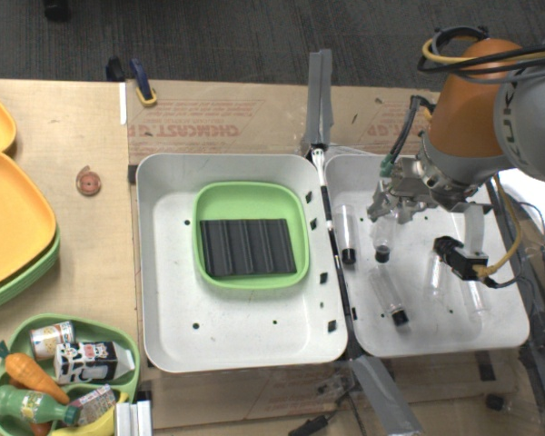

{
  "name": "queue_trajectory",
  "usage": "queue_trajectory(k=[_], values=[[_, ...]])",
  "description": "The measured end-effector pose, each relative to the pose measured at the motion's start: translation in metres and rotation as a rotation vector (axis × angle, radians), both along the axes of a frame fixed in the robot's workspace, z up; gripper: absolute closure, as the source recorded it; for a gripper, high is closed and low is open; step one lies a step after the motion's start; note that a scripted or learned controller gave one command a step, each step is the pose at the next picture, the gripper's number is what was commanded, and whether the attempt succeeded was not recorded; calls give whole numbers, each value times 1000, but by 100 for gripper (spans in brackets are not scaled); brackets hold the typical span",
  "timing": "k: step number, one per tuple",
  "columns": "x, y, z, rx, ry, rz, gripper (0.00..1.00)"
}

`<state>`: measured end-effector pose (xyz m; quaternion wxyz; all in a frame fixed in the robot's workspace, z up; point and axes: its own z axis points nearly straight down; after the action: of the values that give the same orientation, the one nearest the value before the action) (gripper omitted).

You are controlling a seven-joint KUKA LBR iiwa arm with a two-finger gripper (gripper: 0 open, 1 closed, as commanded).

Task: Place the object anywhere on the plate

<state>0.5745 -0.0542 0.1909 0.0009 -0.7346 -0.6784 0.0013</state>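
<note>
Clear tube (380,242) apparently just beneath the gripper (391,209), grip state impossible to tell

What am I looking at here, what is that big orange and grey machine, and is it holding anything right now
It is one picture from a single camera fixed above a workbench, looking down at a slant. The machine is a robot arm, grey with an orange band, reaching in from the right. Its gripper, a two-finger claw, hangs over the right bin; I cannot tell whether it holds anything.

Two shallow white bins sit side by side. The left bin holds a green plate with a dark ribbed slab lying on it. The right bin has several clear tubes with dark caps lying loose.

Off to the left are stacked yellow plates and a green bowl of toy food. The job is to put an object on the plate.
</note>
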Motion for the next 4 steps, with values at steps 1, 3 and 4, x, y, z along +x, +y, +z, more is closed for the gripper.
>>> queue_trajectory(k=[1, 3, 4], values=[[-13, 63, 0, 0, 0, 207, 100], [-67, 98, 0, 0, 1, 124, 0], [-17, 51, -1, -2, 1, -10, 0]])
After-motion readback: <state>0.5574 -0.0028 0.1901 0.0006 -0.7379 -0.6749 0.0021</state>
